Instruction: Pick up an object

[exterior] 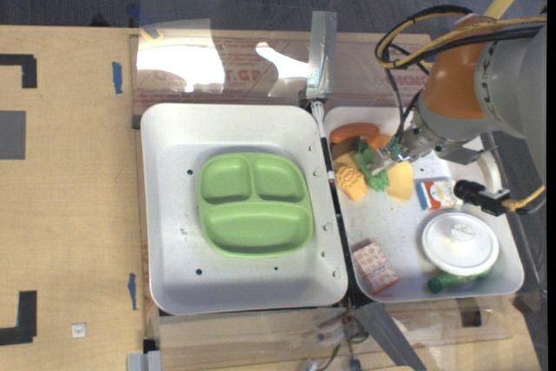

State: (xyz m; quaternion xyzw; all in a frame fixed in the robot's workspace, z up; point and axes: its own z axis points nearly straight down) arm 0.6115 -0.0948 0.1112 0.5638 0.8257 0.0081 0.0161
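Note:
My gripper is down in the right bin, reaching in from the right under the orange-banded wrist. It sits among a cluster of small items: a green toy piece right beside its tip, a yellow corn cob to the left, a yellow lump just below, and an orange-red piece toward the back. I cannot make out whether the tip touches the green piece.
A white round bowl sits front right, with a green object beneath it. A small blue and white packet and a pink box also lie here. The left bin holds a green divided plate.

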